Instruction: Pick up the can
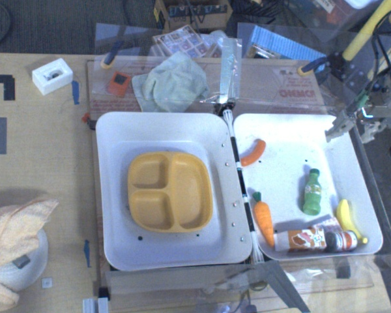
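Lying in right bin (352, 155), can (316, 240); jaws' state indiscernible at frame edge.

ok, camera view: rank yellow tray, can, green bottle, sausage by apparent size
Largest to smallest, as they look:
1. yellow tray, by far
2. can, lying on its side along the right bin's near edge
3. green bottle
4. sausage
Bottle and sausage look close; that order is unsure.

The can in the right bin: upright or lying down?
Lying down. The can rests lengthwise along the right bin's near wall, beside the carrot and banana.
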Motion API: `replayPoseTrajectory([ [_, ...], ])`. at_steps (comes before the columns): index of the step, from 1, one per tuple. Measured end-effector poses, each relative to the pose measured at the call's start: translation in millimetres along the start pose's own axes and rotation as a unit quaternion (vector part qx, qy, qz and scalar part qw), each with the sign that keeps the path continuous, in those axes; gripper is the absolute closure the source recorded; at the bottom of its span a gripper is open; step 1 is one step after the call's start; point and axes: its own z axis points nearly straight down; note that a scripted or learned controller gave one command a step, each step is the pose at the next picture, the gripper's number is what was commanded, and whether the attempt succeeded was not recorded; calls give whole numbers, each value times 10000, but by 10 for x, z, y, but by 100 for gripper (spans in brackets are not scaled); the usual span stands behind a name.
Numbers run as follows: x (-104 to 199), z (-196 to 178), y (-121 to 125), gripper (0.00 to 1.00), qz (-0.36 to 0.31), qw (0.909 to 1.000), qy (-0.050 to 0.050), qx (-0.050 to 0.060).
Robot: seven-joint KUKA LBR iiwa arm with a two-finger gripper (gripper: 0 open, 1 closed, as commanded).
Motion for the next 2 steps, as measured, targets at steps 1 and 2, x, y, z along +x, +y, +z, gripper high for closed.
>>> replayPoseTrajectory([
  [1,154,1644,106,0,736,9973,-6,-15],
  [2,75,1727,633,0,466,9989,-10,-19],
])
